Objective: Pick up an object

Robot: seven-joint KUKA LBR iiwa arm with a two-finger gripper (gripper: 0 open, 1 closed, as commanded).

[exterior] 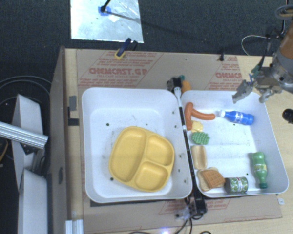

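Two white bins side by side on a cardboard-topped bench; left bin (93, 130) carries a yellow divided plate (141, 158) lying flat, tilted a little off square to the bin; right bin (273, 145) carries the small stuff. Hot dog (198, 114) near the far left corner, bent along the wall; blue bottle (237, 116) on its side just right of it, cap toward the hot dog; yellow piece (197, 126) and green knobbly piece (200, 138) below; bun (199, 156) near the dividing wall; toast (211, 178) in the near corner, touching a can (236, 185) on its side; green bottle (259, 168) by the near right wall. Gripper (250, 92) hangs over the far right edge of the right bin, above the blue bottle and apart from it; fingers (240, 93) spread wide, nothing between them.
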